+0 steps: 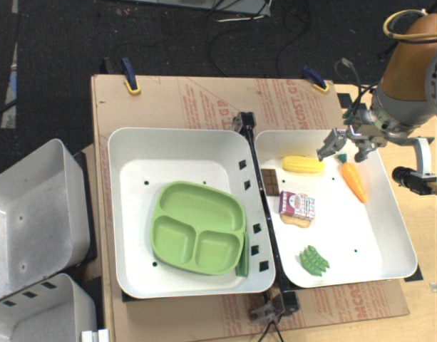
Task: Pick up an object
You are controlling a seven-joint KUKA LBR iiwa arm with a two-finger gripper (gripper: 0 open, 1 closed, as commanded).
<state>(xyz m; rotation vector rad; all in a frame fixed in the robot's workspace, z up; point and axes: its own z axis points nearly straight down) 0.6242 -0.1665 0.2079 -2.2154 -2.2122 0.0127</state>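
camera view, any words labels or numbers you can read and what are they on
Red print on the cardboard sheet under the bins: repeated upside down or mirrored, too faint to read for certain.
Purple and white packet in the right bin: has a printed label, too small to read.
Green tray, corn, carrot: no text.

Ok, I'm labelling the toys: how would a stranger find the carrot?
Look in the right bin, near its far right corner by the gripper. The carrot lies just right of the yellow corn. It alone is orange and tapered.
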